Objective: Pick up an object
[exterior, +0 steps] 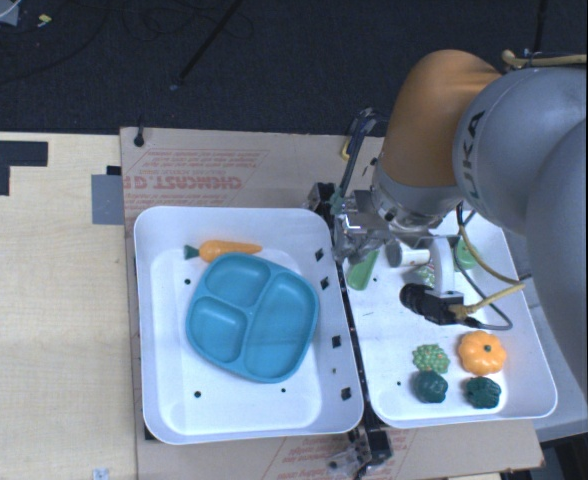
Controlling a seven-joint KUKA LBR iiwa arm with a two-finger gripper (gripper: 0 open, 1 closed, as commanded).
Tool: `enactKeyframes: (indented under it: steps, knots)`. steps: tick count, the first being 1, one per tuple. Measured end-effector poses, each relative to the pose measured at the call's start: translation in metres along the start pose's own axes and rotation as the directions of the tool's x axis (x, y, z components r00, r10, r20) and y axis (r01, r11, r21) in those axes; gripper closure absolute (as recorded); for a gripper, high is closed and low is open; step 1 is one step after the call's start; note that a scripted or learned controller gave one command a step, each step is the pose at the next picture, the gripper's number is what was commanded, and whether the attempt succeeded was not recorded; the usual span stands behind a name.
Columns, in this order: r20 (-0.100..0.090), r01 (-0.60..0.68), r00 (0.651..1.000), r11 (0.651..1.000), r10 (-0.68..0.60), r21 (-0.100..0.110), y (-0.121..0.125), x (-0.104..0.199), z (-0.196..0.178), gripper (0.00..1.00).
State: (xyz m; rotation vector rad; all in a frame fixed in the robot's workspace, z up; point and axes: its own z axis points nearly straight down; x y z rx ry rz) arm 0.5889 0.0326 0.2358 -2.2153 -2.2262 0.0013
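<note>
My gripper [366,246] hangs low over the far left corner of the right bin [394,408], close to the wall between the two bins. A pale green elongated piece [362,269] sits right under it, partly covered by the wrist; whether it is gripped is hidden. An orange pumpkin [481,353], a light green knobbly piece [430,356] and two dark green pieces [432,387] [482,393] lie at the near side of that bin. Another light green piece [464,254] peeks out behind the arm.
The left bin [164,388] holds a blue divided plate [252,316] and an orange carrot [230,250] beyond it. The big grey and orange arm covers the far right of the right bin. Cardboard lies under both bins.
</note>
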Motion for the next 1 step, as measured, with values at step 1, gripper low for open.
enactKeyframes:
  steps: [1]
  knots:
    - [0.001, 0.000, 1.000, 1.000, 0.000, 0.003, -0.0014, -0.0009, 0.0011, 1.00]
